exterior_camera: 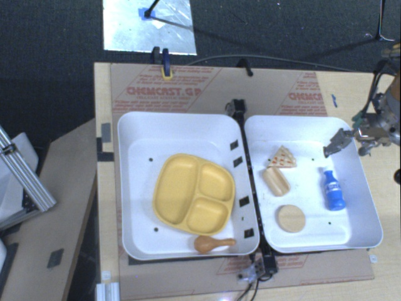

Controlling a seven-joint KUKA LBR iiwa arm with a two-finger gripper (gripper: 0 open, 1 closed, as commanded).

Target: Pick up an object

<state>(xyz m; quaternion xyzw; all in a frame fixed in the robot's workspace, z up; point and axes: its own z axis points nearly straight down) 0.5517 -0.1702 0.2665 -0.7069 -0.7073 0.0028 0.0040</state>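
Both my white bins (pixel 188 130) look like smooth, faintly glossy plastic; the yellow divided tray (pixel 194 193) is matt plastic. Blue bottle (pixel 333 190) glossy plastic, bench sheet (pixel 207 86) flat brown cardboard-like board with red print. Foil-like square (pixel 149 16) above it looks shiny, crinkled.

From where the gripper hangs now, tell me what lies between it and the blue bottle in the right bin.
Nothing visible does. The gripper hangs over the upper right part of the right bin, and the blue bottle lies just below it in the view, with bare white floor between. The sandwich wedge, bread roll and round cookie lie off to the bottle's left.
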